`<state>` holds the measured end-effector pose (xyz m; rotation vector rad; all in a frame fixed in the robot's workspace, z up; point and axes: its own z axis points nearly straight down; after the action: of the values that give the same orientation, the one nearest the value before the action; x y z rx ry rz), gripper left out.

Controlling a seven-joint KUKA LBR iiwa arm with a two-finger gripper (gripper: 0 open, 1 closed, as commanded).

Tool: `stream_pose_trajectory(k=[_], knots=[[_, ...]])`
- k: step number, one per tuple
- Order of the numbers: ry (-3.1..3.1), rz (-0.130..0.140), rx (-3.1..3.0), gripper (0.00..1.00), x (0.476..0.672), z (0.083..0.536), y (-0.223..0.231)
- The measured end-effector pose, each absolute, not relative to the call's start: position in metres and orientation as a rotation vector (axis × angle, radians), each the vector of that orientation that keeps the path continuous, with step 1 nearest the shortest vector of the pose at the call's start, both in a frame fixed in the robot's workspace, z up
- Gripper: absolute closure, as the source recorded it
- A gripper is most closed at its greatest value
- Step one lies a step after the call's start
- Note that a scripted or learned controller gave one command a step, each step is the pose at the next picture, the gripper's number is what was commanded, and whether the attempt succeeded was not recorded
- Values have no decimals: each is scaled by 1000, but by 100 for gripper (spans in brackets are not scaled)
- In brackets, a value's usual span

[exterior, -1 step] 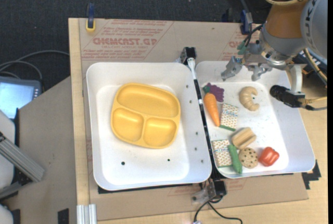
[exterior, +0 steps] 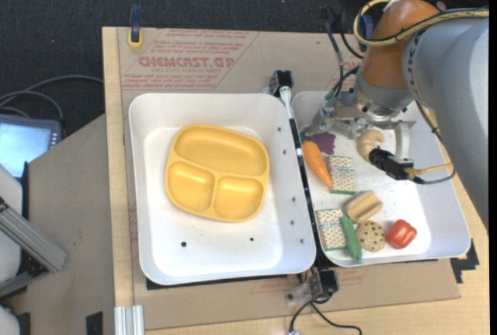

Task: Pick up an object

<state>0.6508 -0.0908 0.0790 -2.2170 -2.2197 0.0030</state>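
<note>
The right bin (exterior: 446,228) holds several toy foods. An orange carrot (exterior: 316,162) lies along its left wall with a small purple piece (exterior: 324,142) beside its top. Two patterned crackers (exterior: 341,172) (exterior: 330,226), a tan bread roll (exterior: 363,205), a green bean (exterior: 349,238), a speckled cookie (exterior: 370,235) and a red pepper (exterior: 401,233) lie further forward. A beige rounded piece (exterior: 370,143) sits near the middle. My gripper (exterior: 345,117) hangs low over the bin's far left part, just above the purple piece and the carrot's top.
The left bin (exterior: 151,232) carries a yellow divided plate (exterior: 217,172). The grey arm with its orange band (exterior: 396,30) covers the right bin's far right corner. Cables and a black connector (exterior: 386,161) trail over the right bin's middle.
</note>
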Motion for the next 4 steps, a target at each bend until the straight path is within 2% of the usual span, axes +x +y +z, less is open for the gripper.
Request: stream_pose_trajectory(k=[1,2,3,4], knots=[[-2224,-7,-2225,100,653,97,-92],[-2223,-5,-2224,0,653,96,-92],[-2224,-5,-2232,0,668,165,-146],[-2219,5,-2212,0,664,79,-105]])
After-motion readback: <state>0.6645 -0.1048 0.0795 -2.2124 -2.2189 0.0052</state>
